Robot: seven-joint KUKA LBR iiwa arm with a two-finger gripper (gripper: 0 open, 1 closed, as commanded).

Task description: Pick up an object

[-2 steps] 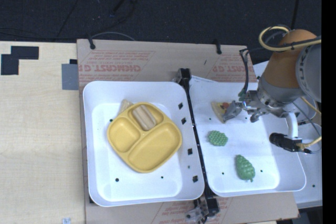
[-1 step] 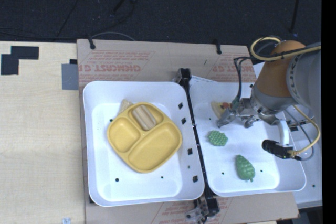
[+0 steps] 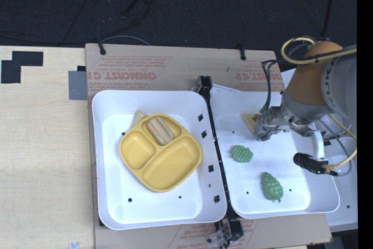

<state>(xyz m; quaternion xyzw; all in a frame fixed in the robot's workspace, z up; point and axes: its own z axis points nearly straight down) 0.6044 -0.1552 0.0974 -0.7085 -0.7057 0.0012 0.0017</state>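
The arm comes in from the right over the right bin [image 3: 291, 207]. Its gripper [image 3: 264, 130] is low near the bin's back, just over a pale yellowish object [image 3: 252, 121] that peeks out at its left. A round green bumpy object [image 3: 241, 153] lies in the middle of this bin, a short way down-left of the gripper. A longer green bumpy object [image 3: 271, 186] lies nearer the front. Whether anything sits between the fingers is hidden by the wrist.
The left bin [image 3: 111, 195] holds a yellow divided plate [image 3: 169, 166] with a tan ridged piece [image 3: 159, 129] in its upper compartment. A black divider [image 3: 213, 148] runs between the bins. Cables loop around the arm at right.
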